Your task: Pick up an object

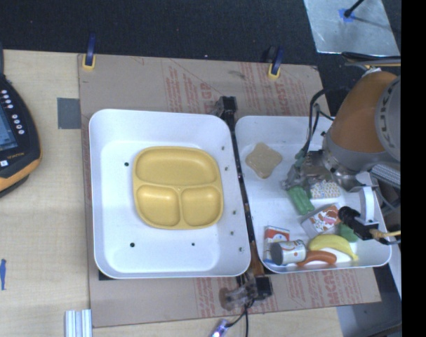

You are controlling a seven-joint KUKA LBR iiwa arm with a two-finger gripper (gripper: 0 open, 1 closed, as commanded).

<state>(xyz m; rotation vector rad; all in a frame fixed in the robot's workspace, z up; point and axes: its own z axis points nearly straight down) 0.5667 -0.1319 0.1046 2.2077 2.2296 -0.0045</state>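
Green packet lies in the right bin, and your tool is down just above it, touching or nearly so. Whether it's wide or narrow, you can't tell. Grasp step: next, close squarely on it, then lift clear of the banana.

**Right bin crowded low, left bin wide open at the edges**

The yellow divided plate fills the middle of the left bin, leaving bare white floor all round it. Over in the right bin, the arm blocks the upper right of the frame, tool down among clutter. Tan sponge sits alone upper left; green item, banana and small can pack the lower end.
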